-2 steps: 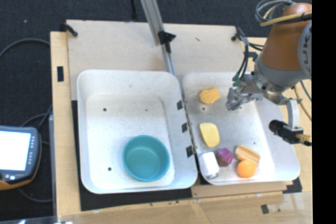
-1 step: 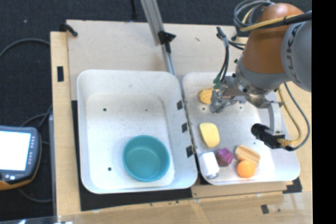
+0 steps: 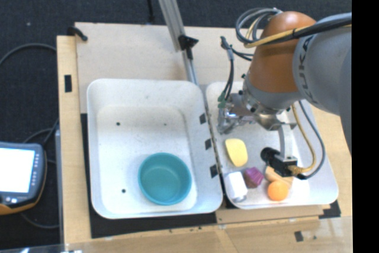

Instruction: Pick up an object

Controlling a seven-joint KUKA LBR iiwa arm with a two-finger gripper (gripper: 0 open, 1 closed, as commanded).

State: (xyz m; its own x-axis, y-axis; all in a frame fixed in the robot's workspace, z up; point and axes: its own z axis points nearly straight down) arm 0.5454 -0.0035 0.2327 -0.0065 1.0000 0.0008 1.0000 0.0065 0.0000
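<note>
My gripper [image 3: 227, 120] hangs over the far left part of the right bin [image 3: 320, 186], close to the wall shared with the left bin. A yellow rounded block [image 3: 237, 152] lies just in front of it, apart from it. Nearer the front edge lie a white cylinder [image 3: 237, 185], a small purple piece [image 3: 254, 176], an orange ball [image 3: 278, 190] and a tan piece [image 3: 272, 173] beside the ball. I see nothing held at the gripper. The arm's orange band and grey body hide the bin's far right part.
A teal bowl [image 3: 165, 178] stands in the left bin [image 3: 118, 103] near its front right corner. A slanted metal post [image 3: 172, 9] rises behind the bins. A screen device [image 3: 19, 175] lies off the bench at the left.
</note>
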